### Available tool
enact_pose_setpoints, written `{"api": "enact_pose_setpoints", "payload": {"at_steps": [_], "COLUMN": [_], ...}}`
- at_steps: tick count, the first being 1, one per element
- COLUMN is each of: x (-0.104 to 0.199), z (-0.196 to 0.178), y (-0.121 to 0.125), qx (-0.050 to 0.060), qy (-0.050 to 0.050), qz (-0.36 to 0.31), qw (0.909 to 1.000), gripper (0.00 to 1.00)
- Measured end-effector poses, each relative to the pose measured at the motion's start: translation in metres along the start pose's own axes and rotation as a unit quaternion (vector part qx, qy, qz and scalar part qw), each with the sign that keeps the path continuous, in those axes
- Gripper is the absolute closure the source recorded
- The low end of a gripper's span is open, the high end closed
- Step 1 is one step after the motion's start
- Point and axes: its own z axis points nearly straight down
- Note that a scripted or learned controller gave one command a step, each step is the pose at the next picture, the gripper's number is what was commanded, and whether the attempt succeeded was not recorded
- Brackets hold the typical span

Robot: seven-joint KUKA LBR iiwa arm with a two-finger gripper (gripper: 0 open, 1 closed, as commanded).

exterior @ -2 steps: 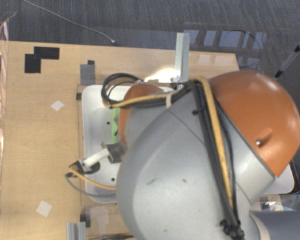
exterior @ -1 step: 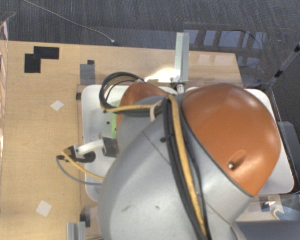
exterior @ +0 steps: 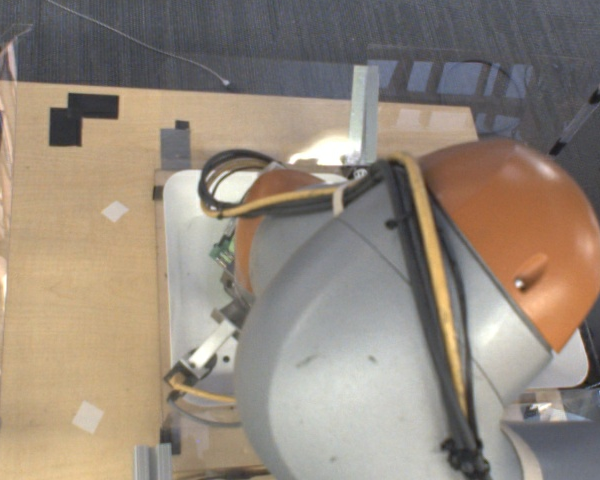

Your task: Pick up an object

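The arm covers most of the right half of the counter, so the open room lies to the left: a broad strip of bare pale wood runs from the left bin out to the counter's left edge, where a clear panel stands. Along the far edge are black marks and an upright metal post. Beyond that lies dark grey carpet.

Only a narrow white strip of the left bin shows, along its left wall. A pale corner of the right bin peeks out near the counter's right edge. Two small white squares are stuck to the wood.

The end effector reaches down into the left bin, close to its left wall and mostly under the grey housing, so it cannot be told whether it is spread or pressed together, or whether it pinches anything. A green bit shows just beside it, toward the far edge — it is too small to tell whether this is a loose thing in the bin. The rest of the bin floor is hidden.
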Motion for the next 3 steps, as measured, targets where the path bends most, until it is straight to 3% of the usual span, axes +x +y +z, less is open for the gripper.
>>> {"api": "enact_pose_setpoints", "payload": {"at_steps": [1, 2, 3], "x": [0.0103, 0.0044, 0.0111], "z": [0.0002, -0.0002, 0.0004], "y": [0.0042, -0.0017, 0.0048], "qx": [0.001, 0.0, 0.0], "qy": [0.0, 0.004, 0.0], "qz": [0.149, 0.281, 0.059], "qw": [0.9889, 0.9598, 0.9982], "gripper": [1.0, 1.0, 1.0]}}
